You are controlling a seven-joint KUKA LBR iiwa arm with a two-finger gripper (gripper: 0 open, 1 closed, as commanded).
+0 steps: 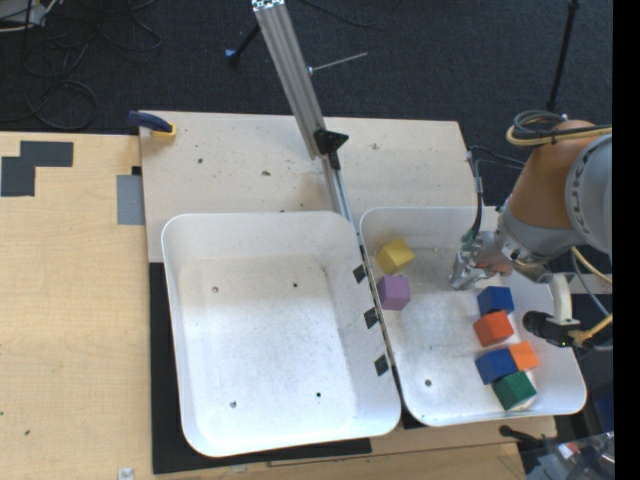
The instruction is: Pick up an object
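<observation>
At the right of the frame we see the arm reaching into the right bin, with the tool low over the bin's upper middle, and we cannot tell how it is set. In that bin a yellow cube and a purple cube sit close together by the left wall. Just right of the tool, running toward the lower right, lie a blue cube, a red-orange cube, another blue cube, an orange cube and a green cube; the left bin lies beside it on the counter.
</observation>
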